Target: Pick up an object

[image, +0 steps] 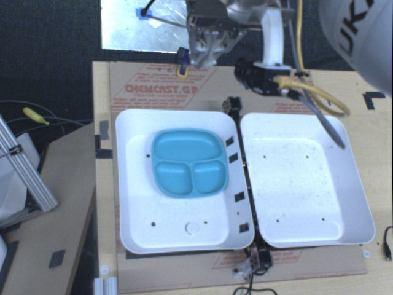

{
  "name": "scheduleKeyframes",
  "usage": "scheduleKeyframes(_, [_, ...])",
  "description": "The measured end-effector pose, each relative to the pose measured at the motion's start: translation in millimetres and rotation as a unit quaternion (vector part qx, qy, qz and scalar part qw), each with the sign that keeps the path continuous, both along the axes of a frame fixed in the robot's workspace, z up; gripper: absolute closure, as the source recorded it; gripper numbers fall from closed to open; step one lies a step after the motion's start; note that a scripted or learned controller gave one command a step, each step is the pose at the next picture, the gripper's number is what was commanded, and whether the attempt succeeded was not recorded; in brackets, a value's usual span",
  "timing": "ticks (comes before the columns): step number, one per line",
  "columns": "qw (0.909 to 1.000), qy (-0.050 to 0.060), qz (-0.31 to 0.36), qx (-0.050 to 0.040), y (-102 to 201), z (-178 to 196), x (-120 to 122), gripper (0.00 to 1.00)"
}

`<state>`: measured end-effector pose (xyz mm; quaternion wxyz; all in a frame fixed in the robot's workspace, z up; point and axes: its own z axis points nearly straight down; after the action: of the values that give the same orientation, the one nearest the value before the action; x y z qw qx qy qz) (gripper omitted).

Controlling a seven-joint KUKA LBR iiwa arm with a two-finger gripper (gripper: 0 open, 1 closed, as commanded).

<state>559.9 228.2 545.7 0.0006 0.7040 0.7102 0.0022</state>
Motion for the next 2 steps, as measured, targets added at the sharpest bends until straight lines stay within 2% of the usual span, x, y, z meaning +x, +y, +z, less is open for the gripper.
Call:
scheduleKeyframes(1, [1.0,0.002,-0.002,-0.0009,5.8,-11.2,-19.1,1.0])
scheduleKeyframes(2, [1.0,0.003,-0.001,-0.0013,-12.6,-11.8,-74.4,1.0])
